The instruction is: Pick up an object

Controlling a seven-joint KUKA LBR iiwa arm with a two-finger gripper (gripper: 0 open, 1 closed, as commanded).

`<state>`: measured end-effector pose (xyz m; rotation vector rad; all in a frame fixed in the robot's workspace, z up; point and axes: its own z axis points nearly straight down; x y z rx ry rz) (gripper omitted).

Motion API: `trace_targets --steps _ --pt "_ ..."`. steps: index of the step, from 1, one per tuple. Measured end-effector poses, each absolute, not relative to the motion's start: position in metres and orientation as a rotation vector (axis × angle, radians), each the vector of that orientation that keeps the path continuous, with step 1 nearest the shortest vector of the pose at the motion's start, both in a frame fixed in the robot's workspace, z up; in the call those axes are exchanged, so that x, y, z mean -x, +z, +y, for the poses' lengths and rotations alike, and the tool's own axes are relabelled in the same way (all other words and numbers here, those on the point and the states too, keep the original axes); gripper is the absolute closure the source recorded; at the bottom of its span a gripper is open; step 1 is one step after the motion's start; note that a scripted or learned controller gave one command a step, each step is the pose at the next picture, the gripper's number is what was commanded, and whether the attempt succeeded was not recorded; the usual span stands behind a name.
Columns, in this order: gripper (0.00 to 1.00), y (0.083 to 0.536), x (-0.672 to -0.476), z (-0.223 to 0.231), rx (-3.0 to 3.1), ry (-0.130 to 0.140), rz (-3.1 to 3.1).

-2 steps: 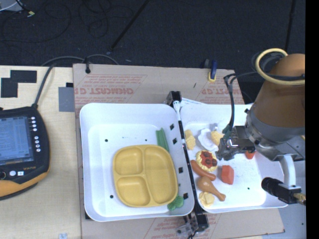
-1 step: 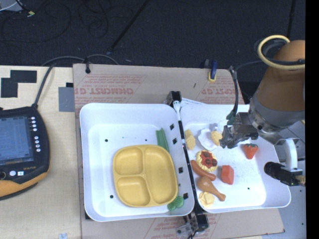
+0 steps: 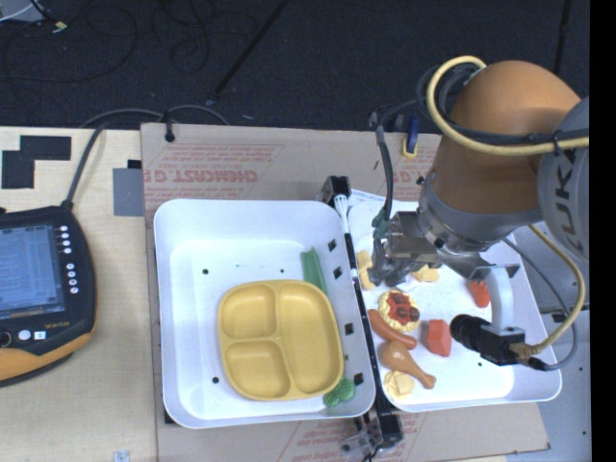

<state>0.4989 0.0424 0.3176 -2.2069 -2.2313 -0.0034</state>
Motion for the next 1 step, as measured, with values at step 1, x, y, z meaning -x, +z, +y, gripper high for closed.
trace_targets --steps 1 --pt "1.00 0.4355 -0.4760 0.0752 2.218 -0.015 -2.231"
